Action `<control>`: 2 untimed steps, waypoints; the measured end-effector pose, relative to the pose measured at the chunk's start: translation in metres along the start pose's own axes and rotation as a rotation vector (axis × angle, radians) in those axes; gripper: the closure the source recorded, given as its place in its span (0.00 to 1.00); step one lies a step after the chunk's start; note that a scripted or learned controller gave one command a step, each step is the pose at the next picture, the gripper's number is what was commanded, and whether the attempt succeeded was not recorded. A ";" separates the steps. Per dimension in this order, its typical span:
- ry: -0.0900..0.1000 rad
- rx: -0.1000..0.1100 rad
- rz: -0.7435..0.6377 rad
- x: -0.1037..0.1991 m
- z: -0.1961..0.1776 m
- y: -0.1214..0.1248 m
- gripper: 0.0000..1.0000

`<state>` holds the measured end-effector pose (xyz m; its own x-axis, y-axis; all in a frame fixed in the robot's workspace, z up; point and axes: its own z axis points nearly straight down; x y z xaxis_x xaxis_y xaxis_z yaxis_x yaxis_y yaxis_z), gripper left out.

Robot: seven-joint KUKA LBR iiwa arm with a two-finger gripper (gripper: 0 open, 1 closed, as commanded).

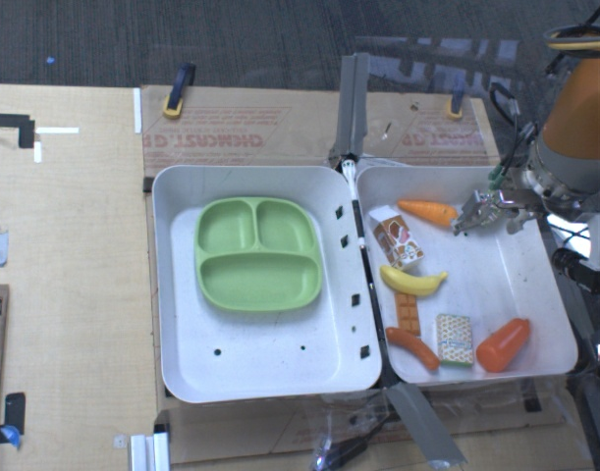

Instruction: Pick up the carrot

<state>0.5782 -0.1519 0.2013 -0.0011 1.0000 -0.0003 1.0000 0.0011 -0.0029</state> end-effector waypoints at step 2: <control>-0.002 -0.003 -0.260 0.011 0.073 0.081 0.00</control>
<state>0.6589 -0.1411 0.1281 -0.2579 0.9662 -0.0015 0.9662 0.2579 0.0002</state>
